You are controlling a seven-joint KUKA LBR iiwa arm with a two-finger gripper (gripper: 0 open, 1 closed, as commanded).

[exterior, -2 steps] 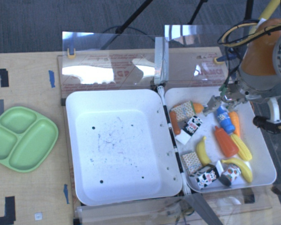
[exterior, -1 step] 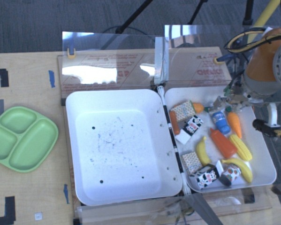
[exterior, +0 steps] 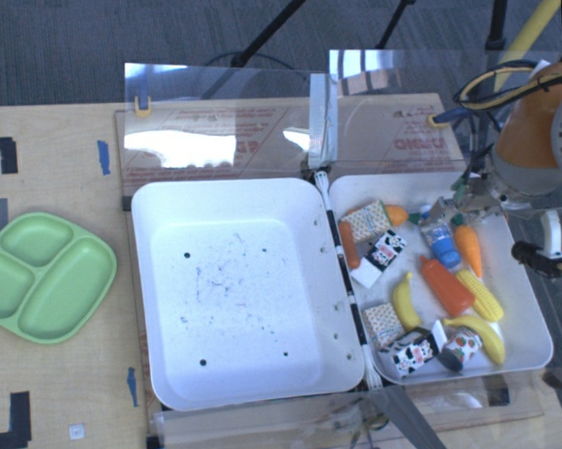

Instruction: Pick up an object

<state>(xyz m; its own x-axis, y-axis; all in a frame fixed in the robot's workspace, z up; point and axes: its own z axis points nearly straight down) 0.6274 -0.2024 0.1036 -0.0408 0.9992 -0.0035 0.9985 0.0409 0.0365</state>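
Observation:
The right bin (exterior: pixel 536 346) holds several toy foods. A blue bottle (exterior: pixel 443 247) and an orange carrot (exterior: pixel 468 248) lie near its back right, with a red-orange bottle (exterior: pixel 446 286) and a yellow corn cob (exterior: pixel 482 296) just in front of them. Further left are a checkered cracker (exterior: pixel 365 222), a black-and-white cow block (exterior: pixel 386 249) and a banana (exterior: pixel 403 302). My gripper (exterior: pixel 452 209) hangs low over the bin's back right, right above the top ends of the blue bottle and the carrot. Nothing is visibly lifted.
The left bin (exterior: pixel 233 287) lies beside the right one. A green divided plate (exterior: pixel 44 273) sits on the bench at far left. Clear plastic walls (exterior: pixel 220 128) rise behind both bins. The arm's grey body (exterior: pixel 531 159) and cables overhang the right bin's far right corner.

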